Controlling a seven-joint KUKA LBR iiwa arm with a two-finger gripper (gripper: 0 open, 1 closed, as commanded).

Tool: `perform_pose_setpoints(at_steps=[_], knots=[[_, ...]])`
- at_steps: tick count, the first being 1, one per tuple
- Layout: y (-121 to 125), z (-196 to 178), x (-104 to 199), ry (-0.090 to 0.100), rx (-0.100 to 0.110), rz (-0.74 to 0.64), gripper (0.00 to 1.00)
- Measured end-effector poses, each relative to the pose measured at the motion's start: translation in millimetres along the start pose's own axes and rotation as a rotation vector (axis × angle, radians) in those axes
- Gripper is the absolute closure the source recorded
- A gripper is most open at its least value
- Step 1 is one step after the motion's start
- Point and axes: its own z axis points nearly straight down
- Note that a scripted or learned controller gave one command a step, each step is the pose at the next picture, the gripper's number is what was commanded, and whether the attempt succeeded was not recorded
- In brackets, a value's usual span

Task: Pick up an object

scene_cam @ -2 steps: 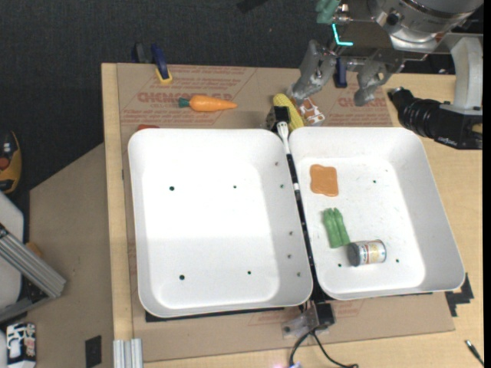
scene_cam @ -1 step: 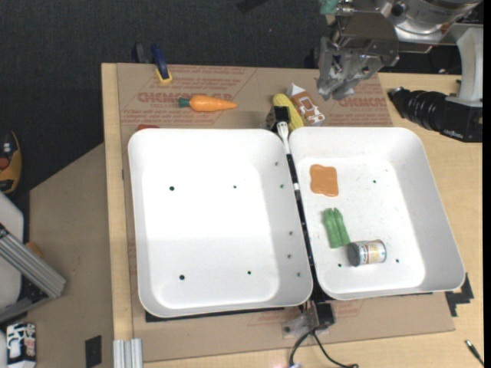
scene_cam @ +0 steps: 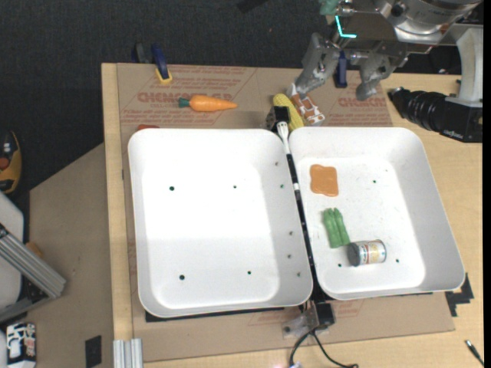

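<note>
White right bin holds an orange slab, a green piece and a small can. Above its far edge, the gripper hangs with fingers spread apart, gripping nothing.

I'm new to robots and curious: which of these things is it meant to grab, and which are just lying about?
For the job: the hand; in the right bin, an orange slab, a green piece, a small can.

Lying about: toy carrot, blue clamp, left bin.
</note>
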Motion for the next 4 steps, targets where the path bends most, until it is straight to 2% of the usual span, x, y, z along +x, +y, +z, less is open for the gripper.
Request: perform_pose_setpoints(at_steps=[1, 2, 3, 4], knots=[[1, -11, 0, 0.0, -0.005, -0.001, 1.0], [1, -10, 0, 0.0, -0.004, 0.0, 0.0], [1, -21, 1, 0.001, -0.009, -0.001, 1.0], [47, 162, -158, -0.005, 0.021, 0.017, 1.0]])
